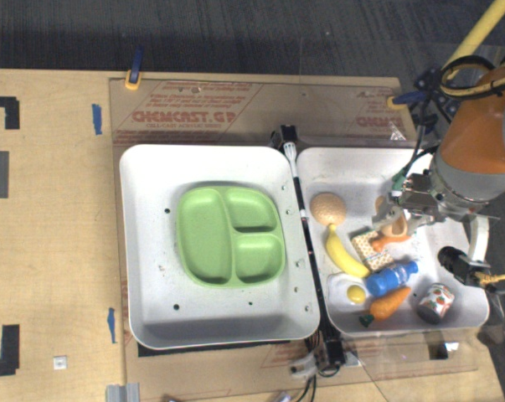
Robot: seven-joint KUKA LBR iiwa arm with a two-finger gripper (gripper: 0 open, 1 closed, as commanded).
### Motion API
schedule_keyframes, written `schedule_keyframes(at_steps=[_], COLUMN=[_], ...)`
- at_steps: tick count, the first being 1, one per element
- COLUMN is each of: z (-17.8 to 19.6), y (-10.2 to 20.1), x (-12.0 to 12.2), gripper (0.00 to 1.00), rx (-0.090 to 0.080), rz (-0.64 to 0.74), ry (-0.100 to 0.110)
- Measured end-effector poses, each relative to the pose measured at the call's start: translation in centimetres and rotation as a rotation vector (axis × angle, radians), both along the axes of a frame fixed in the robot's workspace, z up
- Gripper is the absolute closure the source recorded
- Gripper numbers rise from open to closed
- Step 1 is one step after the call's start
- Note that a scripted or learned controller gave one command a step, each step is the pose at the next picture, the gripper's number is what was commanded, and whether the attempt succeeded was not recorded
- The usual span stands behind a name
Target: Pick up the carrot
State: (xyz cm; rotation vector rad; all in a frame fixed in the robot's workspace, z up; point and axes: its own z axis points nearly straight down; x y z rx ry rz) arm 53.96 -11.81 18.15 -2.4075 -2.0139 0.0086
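The arm reaches over the right bin (478, 304), tool (396, 218) grip unclear, carrot (387, 305) lying apart

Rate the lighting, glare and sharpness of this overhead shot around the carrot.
Camera view: even, soft light; mild glare on the right bin floor; the carrot is small and slightly soft-edged but readable; the gripper area is cluttered and blurry, casting faint shadow.
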Motion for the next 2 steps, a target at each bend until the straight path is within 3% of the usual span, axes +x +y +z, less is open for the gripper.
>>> schedule_keyframes(at_steps=[1,2], z=[0.2,-3.9], y=[7.4,0.3], x=[2.7,-1.5], gripper=[1.0,1.0], rx=[0.003,0.004], rz=[-0.081,0.191], ry=[-0.007,0.002])
